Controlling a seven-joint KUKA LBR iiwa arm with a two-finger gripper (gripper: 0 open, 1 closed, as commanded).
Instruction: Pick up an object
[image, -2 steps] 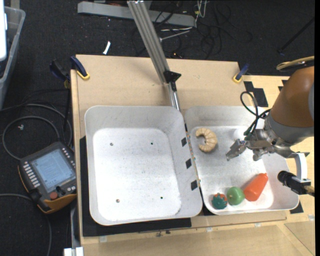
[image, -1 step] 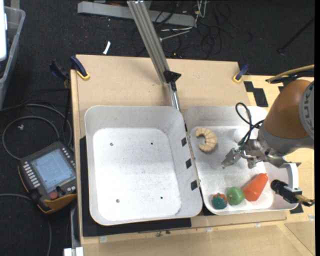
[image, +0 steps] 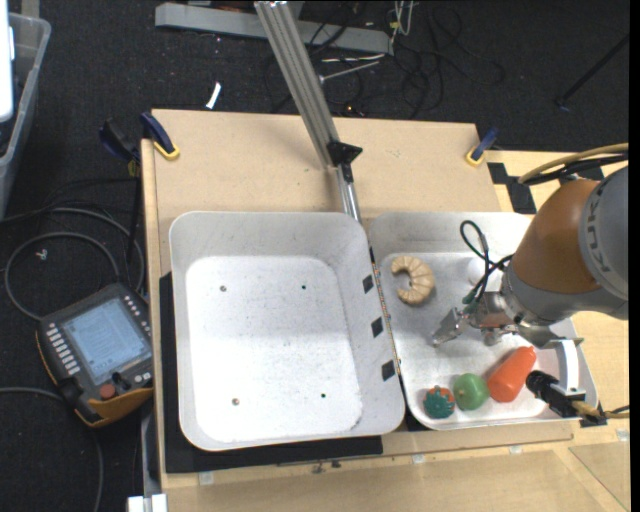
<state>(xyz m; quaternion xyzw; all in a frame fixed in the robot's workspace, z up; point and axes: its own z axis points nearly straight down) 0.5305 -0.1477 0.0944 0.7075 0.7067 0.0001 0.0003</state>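
You have 2 white bins on the bench: the left bin (image: 200, 250) and the right bin (image: 440, 232). In the right bin you can count 4 objects: 1 tan curled pastry-like piece (image: 412, 279) near the back, and along the front wall 1 orange carrot-shaped toy (image: 511, 373), 1 green round toy (image: 470, 391) and 1 small teal toy (image: 438, 402). The gripper (image: 452, 327) sits between the pastry piece and the front row; you cannot tell its grip state. No writing is readable.
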